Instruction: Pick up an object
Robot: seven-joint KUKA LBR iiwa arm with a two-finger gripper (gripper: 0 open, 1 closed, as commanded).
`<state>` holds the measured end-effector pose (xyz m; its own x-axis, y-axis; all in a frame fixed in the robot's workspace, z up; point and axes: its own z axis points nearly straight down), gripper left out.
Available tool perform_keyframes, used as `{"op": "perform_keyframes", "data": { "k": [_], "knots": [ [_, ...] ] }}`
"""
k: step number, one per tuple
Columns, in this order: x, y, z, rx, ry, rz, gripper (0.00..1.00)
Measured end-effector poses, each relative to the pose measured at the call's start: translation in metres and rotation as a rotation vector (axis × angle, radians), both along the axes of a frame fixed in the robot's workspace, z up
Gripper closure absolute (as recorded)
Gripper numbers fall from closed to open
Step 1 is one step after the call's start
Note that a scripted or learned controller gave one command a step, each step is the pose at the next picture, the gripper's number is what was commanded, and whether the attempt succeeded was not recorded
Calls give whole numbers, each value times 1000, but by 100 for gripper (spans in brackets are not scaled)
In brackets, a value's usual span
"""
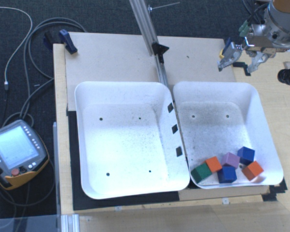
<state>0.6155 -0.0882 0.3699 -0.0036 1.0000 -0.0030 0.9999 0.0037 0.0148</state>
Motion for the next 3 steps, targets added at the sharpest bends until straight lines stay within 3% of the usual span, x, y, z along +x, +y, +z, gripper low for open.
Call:
{"op": "perform_keyframes", "data": {
  "k": [1,2,3],
  "knots": [
    [-37,1,-61,5,24,-5,0],
    [-82,-12,-184,5,26,-6,0],
    [2,41,-141,2,4,4,0]
  ]
}}
